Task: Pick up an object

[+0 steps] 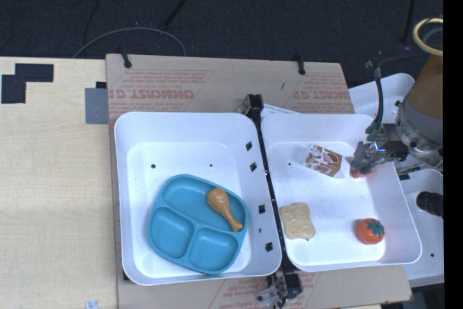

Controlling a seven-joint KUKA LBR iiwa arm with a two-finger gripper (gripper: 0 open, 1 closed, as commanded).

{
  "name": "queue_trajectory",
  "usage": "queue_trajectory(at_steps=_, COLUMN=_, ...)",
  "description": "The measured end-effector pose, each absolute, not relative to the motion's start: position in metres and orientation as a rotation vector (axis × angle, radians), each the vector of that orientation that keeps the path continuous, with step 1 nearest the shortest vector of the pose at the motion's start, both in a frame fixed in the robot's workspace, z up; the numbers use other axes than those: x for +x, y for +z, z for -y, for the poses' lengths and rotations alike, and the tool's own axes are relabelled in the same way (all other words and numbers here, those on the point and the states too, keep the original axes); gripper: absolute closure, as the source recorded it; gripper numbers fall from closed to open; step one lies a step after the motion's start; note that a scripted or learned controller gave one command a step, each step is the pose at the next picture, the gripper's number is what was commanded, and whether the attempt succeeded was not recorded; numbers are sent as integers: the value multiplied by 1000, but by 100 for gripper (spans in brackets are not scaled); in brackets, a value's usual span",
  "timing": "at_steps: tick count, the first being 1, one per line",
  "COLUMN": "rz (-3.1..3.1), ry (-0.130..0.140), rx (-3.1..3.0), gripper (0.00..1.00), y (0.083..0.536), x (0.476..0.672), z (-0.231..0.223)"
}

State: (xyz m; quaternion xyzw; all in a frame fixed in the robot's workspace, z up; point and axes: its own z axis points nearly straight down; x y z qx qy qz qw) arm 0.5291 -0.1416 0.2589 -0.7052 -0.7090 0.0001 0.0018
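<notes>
— What lies at the left of the frame?

— The pale counter (51, 177), then my left bin (184, 134). In its lower half sits a blue divided plate (189, 235), and a tan toy drumstick (225, 208) lies across the plate's upper right part.

— And past the divider?

— My right bin (340, 257). Near its lower left is a beige cracker-shaped piece (297, 221). Above it, toward the bin's upper middle, a small brown-and-white packet (323, 160) lies flat. A red-orange tomato-like toy (370, 231) rests at the lower right, well apart from the rest.

— Where is your end effector?

— My end effector (365, 155) hangs over the bin's upper right area, just to the right of the packet. Something small and reddish shows at its tip, too blurred for me to name. Whether I am open or closed I cannot tell.
</notes>
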Motion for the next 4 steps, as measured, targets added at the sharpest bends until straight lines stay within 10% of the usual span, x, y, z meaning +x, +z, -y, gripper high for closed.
queue_trajectory(at_steps=4, rz=2222, ry=6, rx=-2212, gripper=100, y=218, x=533, z=-64)
